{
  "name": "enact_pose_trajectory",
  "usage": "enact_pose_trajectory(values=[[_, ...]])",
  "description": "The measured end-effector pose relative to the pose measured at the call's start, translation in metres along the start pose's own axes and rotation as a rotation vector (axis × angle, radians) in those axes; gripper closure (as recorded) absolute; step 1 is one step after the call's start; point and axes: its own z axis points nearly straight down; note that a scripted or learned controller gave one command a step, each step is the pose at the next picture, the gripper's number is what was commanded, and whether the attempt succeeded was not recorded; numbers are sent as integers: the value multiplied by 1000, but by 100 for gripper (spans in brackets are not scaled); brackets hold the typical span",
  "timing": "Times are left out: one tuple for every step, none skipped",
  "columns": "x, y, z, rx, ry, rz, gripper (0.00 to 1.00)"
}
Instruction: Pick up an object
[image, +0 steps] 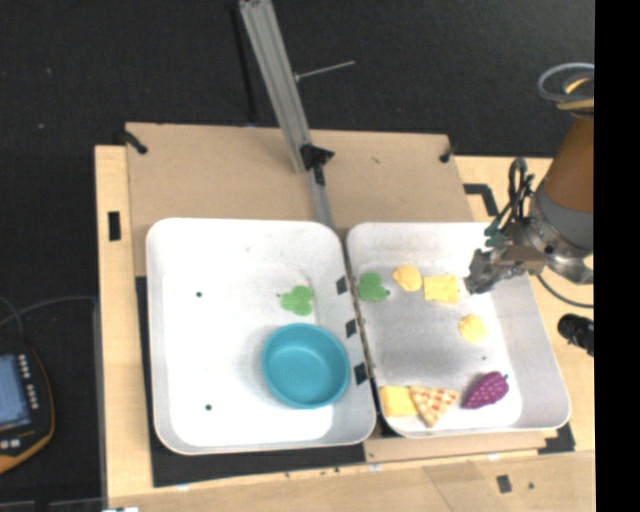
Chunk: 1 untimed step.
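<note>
The arm reaches in over the right bin (520, 330), its gripper (478, 278) low; whether the fingers are apart is unclear. A yellow block (441, 290) sits just beside them. Both bins rest on a wooden bench (120, 300).

A: Can you tell how the claw (478, 277) stands?
B: No, it's a dark blur over the right bin (530, 340); its tips can't be told apart.
A: And the arm (570, 190)?
B: Cut off at the right edge. The handheld device (18, 395) is clipped by the left edge, and the counter (110, 300) by the bottom
</note>
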Motion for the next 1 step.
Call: enact_pose_trajectory(values=[[40,22,0,7,1,0,100]])
